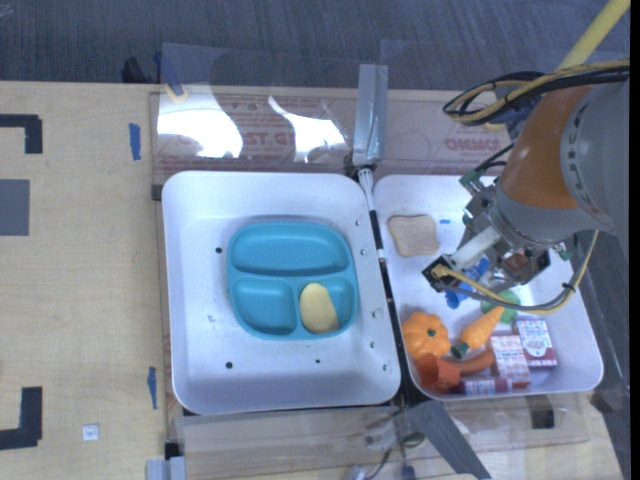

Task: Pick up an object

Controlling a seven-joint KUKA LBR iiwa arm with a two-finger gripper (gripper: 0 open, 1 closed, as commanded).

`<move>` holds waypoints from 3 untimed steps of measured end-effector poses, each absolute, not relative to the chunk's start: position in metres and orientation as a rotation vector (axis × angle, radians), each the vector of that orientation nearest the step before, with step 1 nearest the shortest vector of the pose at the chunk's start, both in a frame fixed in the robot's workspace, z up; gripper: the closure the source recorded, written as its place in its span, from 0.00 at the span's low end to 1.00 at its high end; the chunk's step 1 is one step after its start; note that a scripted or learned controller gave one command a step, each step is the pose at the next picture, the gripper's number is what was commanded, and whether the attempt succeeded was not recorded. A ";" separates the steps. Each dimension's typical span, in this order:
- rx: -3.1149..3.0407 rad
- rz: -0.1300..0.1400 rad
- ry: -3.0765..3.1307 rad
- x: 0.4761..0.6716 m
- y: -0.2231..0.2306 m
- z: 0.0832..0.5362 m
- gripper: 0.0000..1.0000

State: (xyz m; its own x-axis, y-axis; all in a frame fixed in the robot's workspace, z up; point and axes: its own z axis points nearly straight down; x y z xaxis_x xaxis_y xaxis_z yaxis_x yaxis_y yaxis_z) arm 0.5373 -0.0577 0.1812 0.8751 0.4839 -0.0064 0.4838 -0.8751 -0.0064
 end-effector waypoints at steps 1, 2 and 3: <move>-3.107 -0.001 -0.454 0.517 -0.009 0.241 1.00; -3.082 -0.002 -0.602 0.488 -0.019 0.318 1.00; -3.043 0.025 -0.765 0.538 0.015 0.190 1.00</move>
State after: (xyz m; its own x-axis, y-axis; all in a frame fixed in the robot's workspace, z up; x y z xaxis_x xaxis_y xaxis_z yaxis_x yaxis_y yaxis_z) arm 0.5384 0.0150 0.1900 0.8810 0.4729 -0.0147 0.4728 -0.8811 -0.0073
